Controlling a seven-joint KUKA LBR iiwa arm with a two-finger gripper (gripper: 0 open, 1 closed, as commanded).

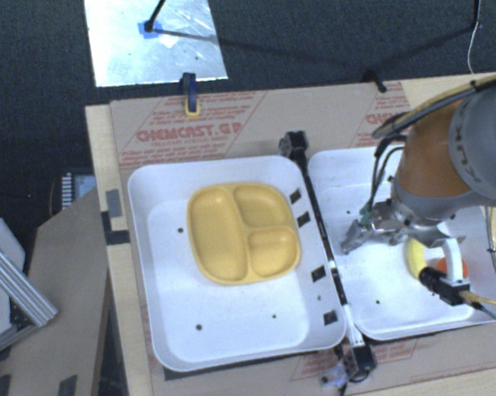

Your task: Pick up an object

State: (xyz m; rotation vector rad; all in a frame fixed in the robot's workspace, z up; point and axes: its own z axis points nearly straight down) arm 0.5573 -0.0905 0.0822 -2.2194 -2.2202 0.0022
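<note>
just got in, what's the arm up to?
The arm reaches in from the right over the right bin, wrist low above the bin floor. A yellow object with something orange and white beside it lies just under the wrist; whether it is gripped cannot be told. The left bin holds a yellow divided tray, untouched.

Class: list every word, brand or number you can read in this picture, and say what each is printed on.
"CHEMCAST GP", red print on the brown protective sheet under the bins, readable behind the left bin.
The same red print repeats elsewhere on the sheet, too faint or cut off to read.
</note>
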